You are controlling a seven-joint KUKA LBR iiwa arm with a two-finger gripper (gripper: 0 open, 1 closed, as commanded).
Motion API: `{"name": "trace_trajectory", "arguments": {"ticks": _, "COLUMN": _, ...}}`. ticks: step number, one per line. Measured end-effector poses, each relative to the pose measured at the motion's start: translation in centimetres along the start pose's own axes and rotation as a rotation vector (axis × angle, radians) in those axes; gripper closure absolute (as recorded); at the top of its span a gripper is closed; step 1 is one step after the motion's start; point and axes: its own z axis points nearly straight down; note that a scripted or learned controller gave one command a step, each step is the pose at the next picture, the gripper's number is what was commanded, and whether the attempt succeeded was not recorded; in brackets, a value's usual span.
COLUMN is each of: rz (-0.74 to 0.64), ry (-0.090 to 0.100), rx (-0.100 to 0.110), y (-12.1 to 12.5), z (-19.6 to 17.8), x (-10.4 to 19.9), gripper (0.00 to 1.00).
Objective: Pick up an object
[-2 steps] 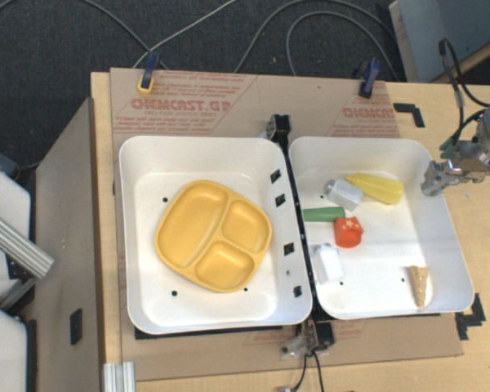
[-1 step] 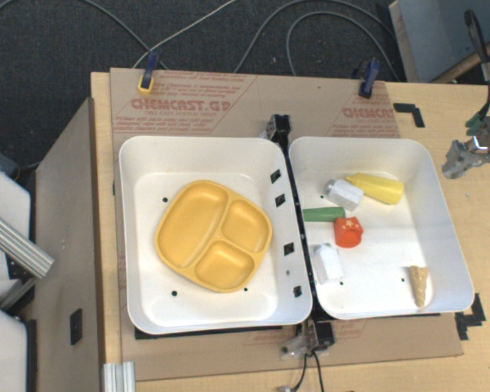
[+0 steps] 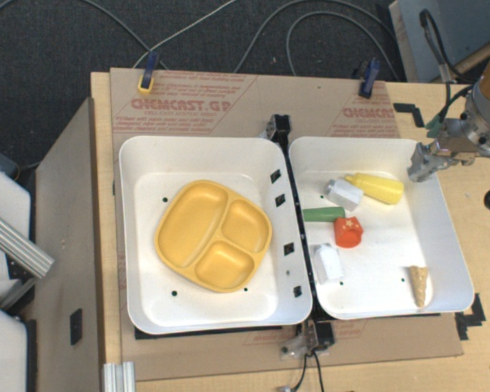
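Gripper [image 3: 420, 166]: seen over right bin [image 3: 441, 243] rim; jaw state cannot be told.
Left bin [image 3: 139, 219]: occupied by yellow tray [image 3: 214, 235].

A single fixed camera looks down at a slant from above the bench, far enough to take in both shallow white plastic bins [image 3: 139, 300], with the grey two-finger gripper [image 3: 425, 163] at the frame's right edge.

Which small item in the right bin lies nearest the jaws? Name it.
The yellow bottle, at the bin's upper end below the gripper; the red piece, white block and cone lie farther down.
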Motion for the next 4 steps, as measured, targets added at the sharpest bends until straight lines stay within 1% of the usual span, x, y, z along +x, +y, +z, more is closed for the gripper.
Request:
{"name": "trace_trajectory", "arguments": {"ticks": 1, "rz": 0.000, "ry": 0.000, "rx": 0.002, "y": -0.6, "z": 1.5, "x": 6.0, "gripper": 1.00}}
{"name": "trace_trajectory", "arguments": {"ticks": 3, "rz": 0.001, "ry": 0.000, "rx": 0.002, "y": -3.2, "z": 1.4, "x": 15.2, "gripper": 1.00}}
{"name": "trace_trajectory", "arguments": {"ticks": 4, "rz": -0.001, "ry": 0.000, "rx": 0.004, "y": -3.8, "z": 3.4, "x": 20.7, "gripper": 1.00}}
